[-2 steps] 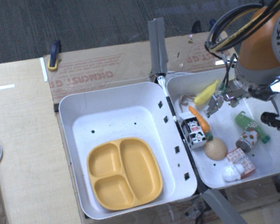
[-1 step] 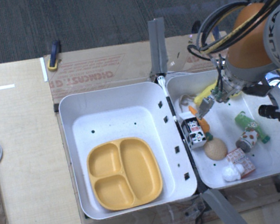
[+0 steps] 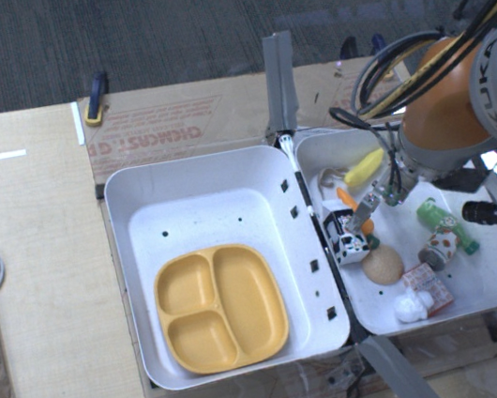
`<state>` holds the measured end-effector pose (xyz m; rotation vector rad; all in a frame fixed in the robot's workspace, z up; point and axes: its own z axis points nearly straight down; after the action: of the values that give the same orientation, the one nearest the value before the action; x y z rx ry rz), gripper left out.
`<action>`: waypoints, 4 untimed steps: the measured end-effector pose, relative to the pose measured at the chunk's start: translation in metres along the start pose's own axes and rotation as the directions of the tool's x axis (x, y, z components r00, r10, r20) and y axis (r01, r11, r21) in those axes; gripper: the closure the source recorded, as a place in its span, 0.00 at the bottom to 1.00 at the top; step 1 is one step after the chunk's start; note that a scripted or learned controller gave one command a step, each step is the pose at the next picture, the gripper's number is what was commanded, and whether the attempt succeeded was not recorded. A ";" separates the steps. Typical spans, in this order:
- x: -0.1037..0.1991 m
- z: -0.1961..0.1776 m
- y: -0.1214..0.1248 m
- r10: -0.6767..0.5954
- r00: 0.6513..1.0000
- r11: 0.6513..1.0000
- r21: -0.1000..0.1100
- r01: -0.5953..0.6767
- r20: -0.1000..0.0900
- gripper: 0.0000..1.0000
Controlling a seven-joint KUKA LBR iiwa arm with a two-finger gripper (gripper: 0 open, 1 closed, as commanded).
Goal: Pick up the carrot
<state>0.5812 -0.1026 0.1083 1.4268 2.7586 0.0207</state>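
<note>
Orange shows in a short sliver at the upper left of the right-hand bin [image 3: 494,297]; this is judged to be the carrot [image 3: 347,196], largely covered by the pincer [image 3: 362,211] and lying just below a yellow corn cob [image 3: 364,165]. The pincer is seen low over it, but how far it is parted, and whether anything is held, cannot be told. A toy carrot is expected to be light, stiff and smooth, so a grip across its thicker middle is advised, lest it slip from a tapered end. Beside it lie a black-and-white block [image 3: 345,231], a brown ball [image 3: 383,266] and a green bottle [image 3: 444,220]. A yellow divided plate [image 3: 220,308] sits in the left-hand bin [image 3: 129,224].
</note>
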 end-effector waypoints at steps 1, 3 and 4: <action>-0.001 -0.011 -0.001 0.004 1.000 1.000 0.003 -0.004 -0.005 1.00; -0.017 -0.137 0.028 -0.046 0.999 0.999 0.026 0.047 -0.024 1.00; -0.017 -0.137 0.028 -0.046 0.999 0.999 0.026 0.047 -0.024 0.00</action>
<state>0.6090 -0.1001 0.2462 1.3767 2.8210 -0.0008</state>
